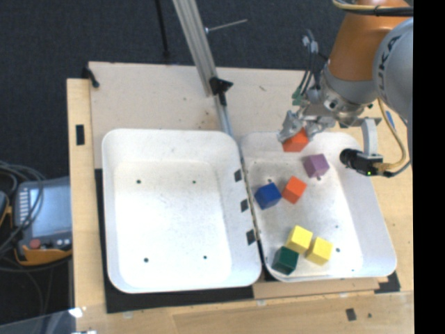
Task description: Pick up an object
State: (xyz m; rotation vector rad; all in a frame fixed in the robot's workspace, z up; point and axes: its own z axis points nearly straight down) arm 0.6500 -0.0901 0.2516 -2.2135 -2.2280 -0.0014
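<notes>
The grey metal two-finger pincer (297,132) is seen over the far end of the right shallow white plastic bin (361,207), carried by the grey arm with the orange band (365,30). A small orange-red block (296,142) is seen at the fingertips, apparently clasped between the narrowly parted fingers, though the near finger hides part of it and whether it is raised off the bin floor cannot be told.

Just beside the pincer, toward the near edge and slightly to the right, a purple cube (316,165) is found. Nearer still, a second orange cube (295,189) lies touching or almost touching a blue cube (267,195) on its left. Well apart from the pincer, at the near end of the same bin, two yellow cubes (310,244) are set side by side, with a dark green cube (285,259) just left of them.

The left shallow white plastic bin (174,211) is placed well to the left of the pincer on the pale wooden counter (139,96). A slanted aluminium rail (198,44) is mounted behind the bins.
</notes>
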